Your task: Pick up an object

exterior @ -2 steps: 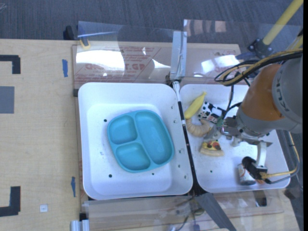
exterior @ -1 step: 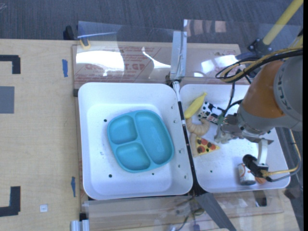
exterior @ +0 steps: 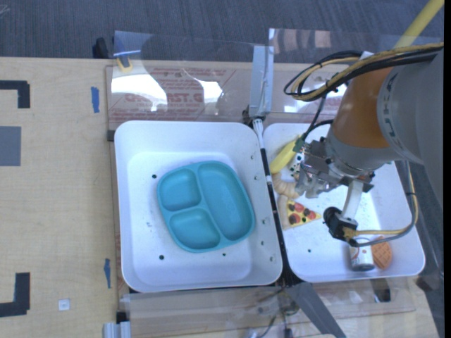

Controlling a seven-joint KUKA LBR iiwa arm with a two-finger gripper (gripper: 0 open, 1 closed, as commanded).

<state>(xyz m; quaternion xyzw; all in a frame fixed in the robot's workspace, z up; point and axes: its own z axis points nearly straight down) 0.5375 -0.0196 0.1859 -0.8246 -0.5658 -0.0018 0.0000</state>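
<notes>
Two shallow white plastic bins sit side by side on a pale wood bench. Left bin (exterior: 134, 153): smooth walls w/ rounded corners, a few small dark dots on its floor. In its middle lies a turquoise plate (exterior: 205, 205), glossy, rounded-rectangle shape, split into three compartments, turned at a slant.

Right bin (exterior: 402, 259): holds the small stuff. A yellow banana (exterior: 283, 155), curved and smooth, lies near the bin's upper left corner, just beside the divider btw the bins. Below it a small tan piece (exterior: 285, 188), shape unclear. Lower still, a flat pizza slice (exterior: 301, 215), yellow w/ red spots, near the left wall. At the bin's lower right, a small silvery can (exterior: 361, 255) touching an orange rounded item (exterior: 382, 253).

The arm (exterior: 394, 111) comes in from the right, grey shell, orange band, black and yellow cables looped over it. Its gripper (exterior: 310, 178) is a cluttered metal block over the right bin, just right of the tan piece and above the pizza slice. Fingers hidden under the wrist hardware, can't tell if they're released or clenched; nothing seen btw them.

Clear crinkled plastic sheet (exterior: 176, 90) stands behind the bins.
</notes>
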